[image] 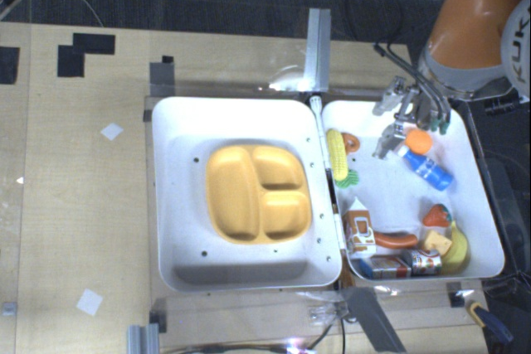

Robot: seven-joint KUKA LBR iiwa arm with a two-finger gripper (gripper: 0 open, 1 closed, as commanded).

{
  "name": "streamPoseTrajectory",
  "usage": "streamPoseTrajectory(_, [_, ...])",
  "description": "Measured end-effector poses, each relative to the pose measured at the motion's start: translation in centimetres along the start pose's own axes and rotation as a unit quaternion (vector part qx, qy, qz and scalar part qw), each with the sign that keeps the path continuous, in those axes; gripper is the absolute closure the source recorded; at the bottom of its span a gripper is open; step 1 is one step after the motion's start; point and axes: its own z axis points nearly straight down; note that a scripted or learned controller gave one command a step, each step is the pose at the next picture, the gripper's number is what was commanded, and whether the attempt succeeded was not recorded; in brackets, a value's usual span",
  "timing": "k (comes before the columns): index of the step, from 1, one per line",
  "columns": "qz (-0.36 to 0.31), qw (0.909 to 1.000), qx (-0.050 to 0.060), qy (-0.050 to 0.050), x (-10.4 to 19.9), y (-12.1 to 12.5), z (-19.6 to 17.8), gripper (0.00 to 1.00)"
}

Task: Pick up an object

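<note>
My gripper (387, 125) hangs over the far part of the right bin (481, 178), open, with nothing between its fingers. Just to its right lies an orange ball-shaped piece (419, 142), touching a blue bottle (430, 172). A yellow corn cob (336, 153) lies along the bin's left wall, with a small orange ring (352, 142) beside it. At the bin's near end are a brown-and-white carton (358, 230), a red sausage (395, 241), a can (416, 264), a strawberry (437, 215), a cheese cube (436, 243) and a banana (455, 249).
The left bin (178, 178) holds a yellow divided plate (255, 193). A metal post (318, 54) stands behind the wall between the bins. The arm's orange band (473, 8) looms above the right bin's far corner. The right bin's middle floor (390, 191) is bare.
</note>
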Motion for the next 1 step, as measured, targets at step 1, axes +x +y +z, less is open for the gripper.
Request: streamPoseTrajectory(1, [0.029, 0.9996, 0.001, 0.006, -1.97, -4.51, 10.71, 0.00])
